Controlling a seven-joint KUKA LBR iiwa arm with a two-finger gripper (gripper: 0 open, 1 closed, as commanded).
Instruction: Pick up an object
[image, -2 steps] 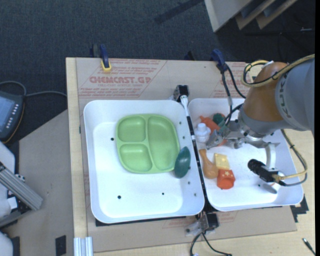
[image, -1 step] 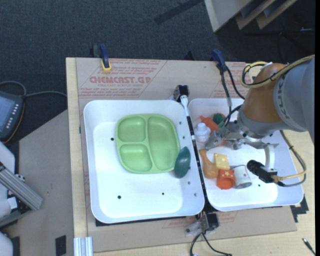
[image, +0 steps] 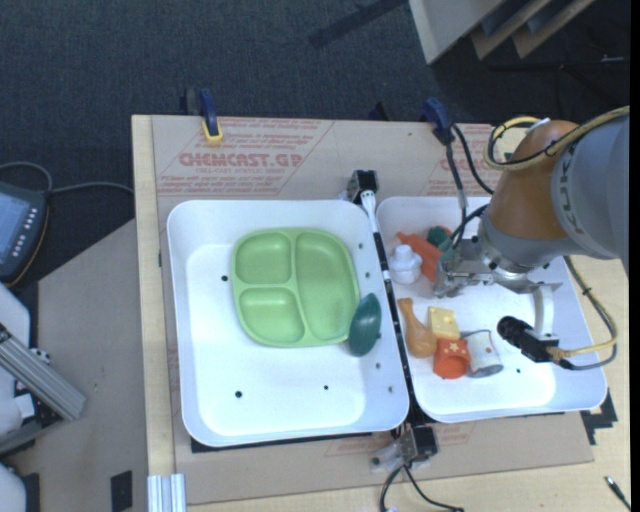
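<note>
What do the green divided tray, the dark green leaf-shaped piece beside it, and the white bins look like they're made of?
Light green three-compartment tray: likely moulded plastic, matte; even colour, rounded raised dividers.
Dark green leaf-shaped piece, at the tray's right corner: probably plastic or rubber, slightly glossy with a faint highlight; hard to tell which.
Shallow white left bin and right bin: seemingly thin formed plastic, smooth with a soft sheen and rounded rims.

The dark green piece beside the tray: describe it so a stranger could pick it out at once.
Start at the left white bin, which holds a light green divided tray. At that tray's lower right corner, near the wall between the bins, lies the dark green piece. It is a small, smooth oval, much darker than the tray, and the only loose item in that bin.
</note>
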